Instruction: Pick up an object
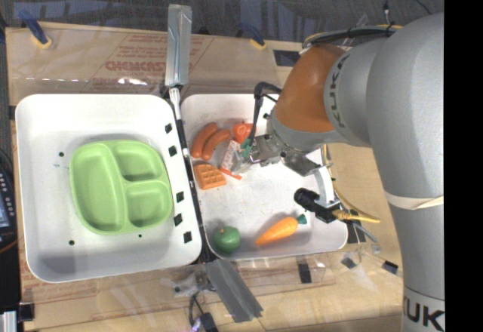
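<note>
While the arm (355,81) reaches in from the right and bends down over the right bin (249,108), the work appears to be at the reach-and-descend step of the pick: nothing can be seen lifted clear of the bin floor. The gripper (240,155) sits low in the upper middle of that bin, its tip among a cluster of toy foods, and whether it is spread or closed cannot be told, since the wrist and the clutter mask it.

Candidates for the pick all lie in the right bin. 2 orange sausages (208,139) rest side by side near the bin's left wall, a small red piece (242,130) lies just beside them, and a ridged orange waffle piece (210,176) lies just below, close to the gripper tip. Well apart, along the near wall, sit a green apple (226,238) and a carrot (278,230). The left bin (45,134) holds a green divided tray (121,185).

As a judgement, the next move calls for settling onto 1 item in the crowded cluster without pinching 2 at once, closing firmly, then rising straight up. The bulky grey forearm with its orange band tilts steeply downward, wrist pointing left toward the divider between the bins.
</note>
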`<state>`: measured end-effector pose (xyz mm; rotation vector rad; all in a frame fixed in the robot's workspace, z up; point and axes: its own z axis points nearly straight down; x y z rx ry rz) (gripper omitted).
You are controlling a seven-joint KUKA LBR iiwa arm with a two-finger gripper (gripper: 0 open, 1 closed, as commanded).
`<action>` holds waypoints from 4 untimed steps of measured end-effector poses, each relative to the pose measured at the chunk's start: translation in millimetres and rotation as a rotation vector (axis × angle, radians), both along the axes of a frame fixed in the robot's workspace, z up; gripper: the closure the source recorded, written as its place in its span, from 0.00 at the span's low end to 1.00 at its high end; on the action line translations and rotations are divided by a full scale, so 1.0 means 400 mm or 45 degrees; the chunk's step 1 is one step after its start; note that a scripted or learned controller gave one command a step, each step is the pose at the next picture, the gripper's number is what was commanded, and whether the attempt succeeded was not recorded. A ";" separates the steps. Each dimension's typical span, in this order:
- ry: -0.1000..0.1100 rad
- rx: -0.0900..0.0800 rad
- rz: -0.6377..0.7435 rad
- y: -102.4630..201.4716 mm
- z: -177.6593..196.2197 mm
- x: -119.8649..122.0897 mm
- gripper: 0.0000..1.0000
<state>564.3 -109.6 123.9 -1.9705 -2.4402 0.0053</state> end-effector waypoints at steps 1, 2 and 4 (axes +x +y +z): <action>-0.026 -0.002 0.001 -0.055 -0.056 0.236 0.00; -0.031 -0.005 0.040 0.016 -0.055 0.112 0.00; -0.044 -0.004 -0.069 -0.075 -0.052 -0.098 0.00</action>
